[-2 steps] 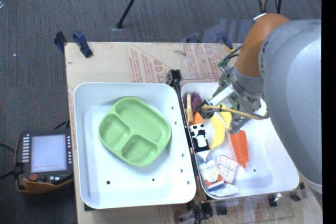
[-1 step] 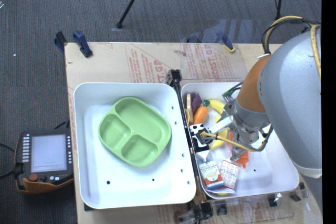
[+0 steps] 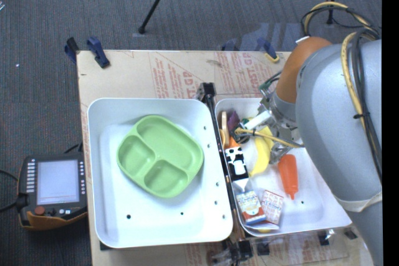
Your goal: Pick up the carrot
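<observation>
One camera view is all you have, looking down on the desk (image 3: 156, 75) and its two white bins. Your carrot (image 3: 288, 175) lies in the right bin (image 3: 324, 212), toward that bin's right side and about midway between its far and near edges, long axis running roughly far-to-near, with the thin end pointing at the near edge. It sits just beside the banana (image 3: 262, 154), on the banana's right, and well apart from the two small cartons (image 3: 260, 206) at the near edge.

Judge it as a toy carrot: light, stiff, with a smooth skin that could slide under a pinch. You would do best to take it across the thick upper half, with the fingers closing across its width, away from the tapered tip, where a grip could squeeze it out. The banana crowds one side, so finger clearance there looks tight.

As for the claw (image 3: 269, 128), it hangs over the far part of the right bin, above the clutter by the banana's far end, short of the carrot. You cannot tell how far open it is; the arm's bulk and the clutter hide that, and nothing is visibly gripped.

The left bin (image 3: 103, 196) carries a green divided plate (image 3: 160, 156).
</observation>
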Controlling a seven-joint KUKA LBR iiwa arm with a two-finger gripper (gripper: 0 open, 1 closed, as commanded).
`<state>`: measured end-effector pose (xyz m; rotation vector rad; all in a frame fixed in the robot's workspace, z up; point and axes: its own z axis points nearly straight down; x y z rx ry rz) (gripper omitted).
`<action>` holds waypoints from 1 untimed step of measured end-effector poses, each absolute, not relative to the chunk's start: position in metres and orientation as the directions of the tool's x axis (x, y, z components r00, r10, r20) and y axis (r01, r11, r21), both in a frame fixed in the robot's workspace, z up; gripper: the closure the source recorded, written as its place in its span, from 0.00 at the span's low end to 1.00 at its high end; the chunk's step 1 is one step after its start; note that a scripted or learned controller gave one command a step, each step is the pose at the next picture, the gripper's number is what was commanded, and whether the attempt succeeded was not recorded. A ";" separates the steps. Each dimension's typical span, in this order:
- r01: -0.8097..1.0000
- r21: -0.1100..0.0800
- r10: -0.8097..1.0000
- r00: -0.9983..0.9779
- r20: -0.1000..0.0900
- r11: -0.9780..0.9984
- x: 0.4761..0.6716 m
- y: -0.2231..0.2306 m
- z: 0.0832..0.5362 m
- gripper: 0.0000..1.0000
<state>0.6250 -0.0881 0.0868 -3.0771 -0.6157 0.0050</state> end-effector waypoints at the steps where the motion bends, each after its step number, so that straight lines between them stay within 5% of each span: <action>1: 0.391 -0.007 0.391 0.920 -0.010 -0.920 0.624 -0.086 0.095 1.00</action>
